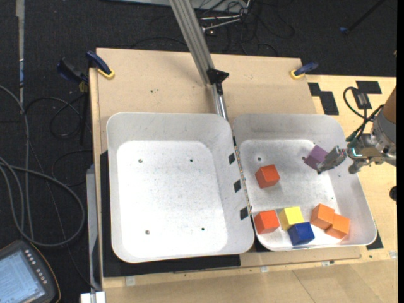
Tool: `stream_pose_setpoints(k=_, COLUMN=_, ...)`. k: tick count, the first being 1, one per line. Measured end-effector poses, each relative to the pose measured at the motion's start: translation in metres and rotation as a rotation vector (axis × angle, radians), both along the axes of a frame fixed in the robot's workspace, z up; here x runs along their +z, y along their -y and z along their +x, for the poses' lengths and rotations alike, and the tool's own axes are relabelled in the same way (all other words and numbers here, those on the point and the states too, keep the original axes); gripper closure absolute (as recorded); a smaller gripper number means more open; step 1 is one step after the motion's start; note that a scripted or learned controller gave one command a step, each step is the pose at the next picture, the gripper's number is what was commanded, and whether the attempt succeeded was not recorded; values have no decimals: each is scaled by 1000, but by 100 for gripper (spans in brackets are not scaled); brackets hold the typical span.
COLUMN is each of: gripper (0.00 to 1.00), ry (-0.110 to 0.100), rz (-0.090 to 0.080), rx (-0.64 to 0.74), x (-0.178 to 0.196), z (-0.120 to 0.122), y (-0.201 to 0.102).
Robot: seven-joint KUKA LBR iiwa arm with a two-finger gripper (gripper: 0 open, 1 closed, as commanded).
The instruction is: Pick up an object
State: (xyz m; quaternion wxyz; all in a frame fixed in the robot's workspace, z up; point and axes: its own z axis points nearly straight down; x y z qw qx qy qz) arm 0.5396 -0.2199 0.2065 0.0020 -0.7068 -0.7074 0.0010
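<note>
The arm point(386, 122) enters from the right edge, and most of it is cut off there. Its gripper point(334, 158) sits low over the right bin point(353, 188), near that bin's right wall, with the dark fingers point(329, 161) against a purple block point(315, 156). The fingers overlap the block's right side, so whether they are spread or pinching it cannot be made out.

Other blocks lie in the same bin: an orange block point(267, 176) near the middle, and along the front wall an orange-red block point(267, 221), a yellow block point(292, 217), a blue block point(302, 233) and two orange blocks point(331, 220) touching each other. The left bin point(120, 169) sits beside it on the wooden counter point(158, 81).
</note>
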Motion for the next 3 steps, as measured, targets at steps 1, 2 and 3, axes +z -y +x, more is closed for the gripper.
stream_pose_setpoints(k=1, gripper=0, ry=4, rz=-1, rx=1, x=2, z=1, y=0)
stream_pose_setpoints(k=2, gripper=0, ry=-2, rz=0, rx=-2, x=-60, z=-6, y=1)
stream_pose_setpoints(k=3, gripper=0, ry=3, rz=-2, rx=-1, x=-113, z=-6, y=0)
